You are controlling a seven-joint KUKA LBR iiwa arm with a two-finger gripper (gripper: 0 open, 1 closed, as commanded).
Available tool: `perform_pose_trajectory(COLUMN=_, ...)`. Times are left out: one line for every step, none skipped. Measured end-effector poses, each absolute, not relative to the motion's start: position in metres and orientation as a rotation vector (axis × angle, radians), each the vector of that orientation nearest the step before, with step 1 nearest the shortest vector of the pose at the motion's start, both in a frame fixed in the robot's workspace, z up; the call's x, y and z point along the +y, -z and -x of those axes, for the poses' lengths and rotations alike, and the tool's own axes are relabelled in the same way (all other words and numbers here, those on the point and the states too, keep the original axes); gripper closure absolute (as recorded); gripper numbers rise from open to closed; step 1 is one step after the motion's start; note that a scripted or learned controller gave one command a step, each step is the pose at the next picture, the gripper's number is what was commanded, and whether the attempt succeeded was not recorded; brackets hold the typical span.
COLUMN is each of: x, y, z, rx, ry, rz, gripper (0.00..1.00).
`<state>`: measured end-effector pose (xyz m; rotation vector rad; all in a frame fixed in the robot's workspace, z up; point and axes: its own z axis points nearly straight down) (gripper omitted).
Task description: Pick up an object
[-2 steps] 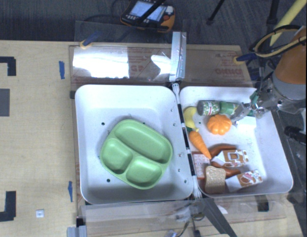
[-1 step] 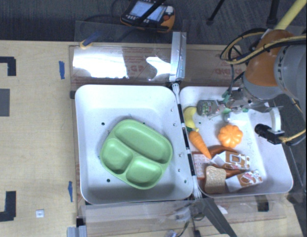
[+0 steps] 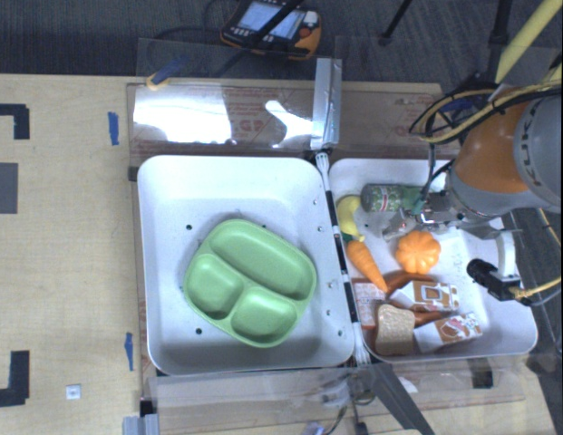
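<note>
The right bin [image 3: 526, 329] holds several toy foods. A can with a green label [image 3: 390, 197] lies on its side at the back, beside a yellow lemon [image 3: 347, 211]. An orange pumpkin [image 3: 417, 250] sits mid-bin, with a carrot [image 3: 364, 263] to its left. A bread slice [image 3: 395, 327] and two small cartons [image 3: 437, 295] [image 3: 460, 328] lie toward the front. My gripper [image 3: 429, 212] reaches in from the right, low over the bin, just right of the can and above the pumpkin. I see nothing held in it.
A green divided plate [image 3: 251, 282] lies in the left bin [image 3: 172, 198]. The arm's grey body and orange band [image 3: 488, 163] cover the right bin's back right corner, trailing cables. A handheld controller [image 3: 267, 24] rests behind the bench.
</note>
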<state>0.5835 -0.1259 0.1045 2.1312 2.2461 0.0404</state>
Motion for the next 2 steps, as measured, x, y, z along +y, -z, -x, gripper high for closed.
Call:
perform_pose_trajectory(x=-0.149, y=-0.104, z=-0.560, rx=2.315, ry=-0.042, rz=-2.058, gripper=0.00)
perform_pose_trajectory(x=-0.151, y=-0.118, z=-0.564, rx=2.304, ry=-0.049, rz=-2.054, gripper=1.00)
